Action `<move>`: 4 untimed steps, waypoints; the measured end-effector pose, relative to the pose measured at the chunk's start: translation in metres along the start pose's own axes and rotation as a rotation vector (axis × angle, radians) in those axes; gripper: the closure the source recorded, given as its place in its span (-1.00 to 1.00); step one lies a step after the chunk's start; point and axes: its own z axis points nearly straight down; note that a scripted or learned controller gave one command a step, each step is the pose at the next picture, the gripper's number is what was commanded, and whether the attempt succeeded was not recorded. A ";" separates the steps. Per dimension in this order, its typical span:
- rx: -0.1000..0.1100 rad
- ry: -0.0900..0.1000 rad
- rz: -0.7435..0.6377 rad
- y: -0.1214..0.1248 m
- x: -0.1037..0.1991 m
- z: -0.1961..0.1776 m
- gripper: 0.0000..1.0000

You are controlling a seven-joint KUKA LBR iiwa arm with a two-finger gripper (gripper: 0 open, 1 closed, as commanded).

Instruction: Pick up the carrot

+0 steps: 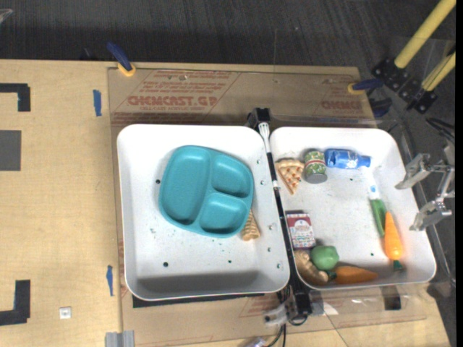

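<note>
The carrot (391, 240), orange with a green top pointing away, lies along the right wall of the right bin (416, 255). A second orange, carrot-like piece (356, 273) rests against that bin's front wall. My gripper (419, 196) hangs at the bin's right rim, just right of the carrot and slightly behind it. Its two metal fingers (411, 175) stand apart, open, with nothing between them.
The right bin also holds a green apple (326, 256), a red packet (299, 230), a pizza slice (290, 173), a small can (315, 165) and a blue bottle (346, 159). The left bin (145, 259) carries a teal divided plate (205, 190) and a waffle piece (250, 227).
</note>
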 end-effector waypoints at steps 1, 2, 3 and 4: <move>-0.001 -0.002 -0.194 0.010 -0.086 0.146 -1.00; -0.004 -0.007 -0.340 0.001 -0.021 0.153 -1.00; -0.001 -0.006 -0.180 0.000 -0.103 0.155 -1.00; -0.002 -0.002 -0.269 -0.002 -0.010 0.153 -1.00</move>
